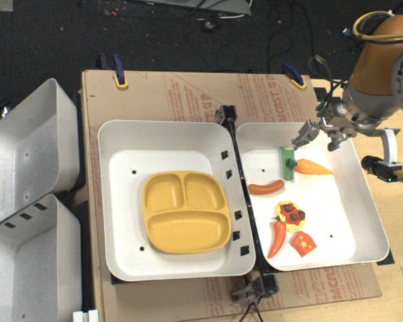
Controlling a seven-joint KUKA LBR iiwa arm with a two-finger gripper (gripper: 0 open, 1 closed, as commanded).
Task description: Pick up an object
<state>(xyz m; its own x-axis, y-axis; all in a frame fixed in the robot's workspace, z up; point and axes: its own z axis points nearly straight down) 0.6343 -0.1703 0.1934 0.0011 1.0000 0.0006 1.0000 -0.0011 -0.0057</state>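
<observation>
Your likeliest target, the orange plastic carrot (314, 168), lies right of centre in the white right-hand bin (363, 227), just beside a green block (288, 162). Your tool (322, 137) hovers above them, fingers spread, gripping nothing, poised to descend.

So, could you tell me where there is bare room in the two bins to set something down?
In the left bin, bare floor rings the yellow divided plate, widest above it. In the right bin, the near right corner beyond the red piece is free. The carrot, green block, sausage and chili crowd its left half, under the gripper.
</observation>
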